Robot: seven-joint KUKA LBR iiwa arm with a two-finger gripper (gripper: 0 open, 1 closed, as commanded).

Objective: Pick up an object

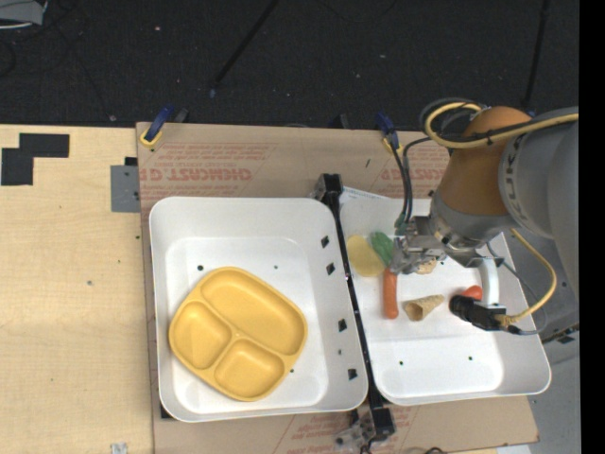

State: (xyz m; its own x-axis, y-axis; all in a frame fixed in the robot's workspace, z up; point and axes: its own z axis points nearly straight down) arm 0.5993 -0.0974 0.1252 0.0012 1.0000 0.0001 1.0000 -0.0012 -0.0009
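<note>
My gripper (413, 256) is hanging low in the right bin (473, 372), right of centre frame | beside it are lying a green piece (381, 247), yellow piece (362, 255), carrot (389, 295), cone (423, 306) | yellow divided plate (238, 333) is sitting in the left bin (189, 220).

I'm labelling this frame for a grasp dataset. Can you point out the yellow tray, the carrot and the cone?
yellow tray (238, 332), camera view, the ridge where its three compartments meet.
carrot (389, 296), camera view, middle of its orange length.
cone (423, 306), camera view, middle of its tan body.
</note>
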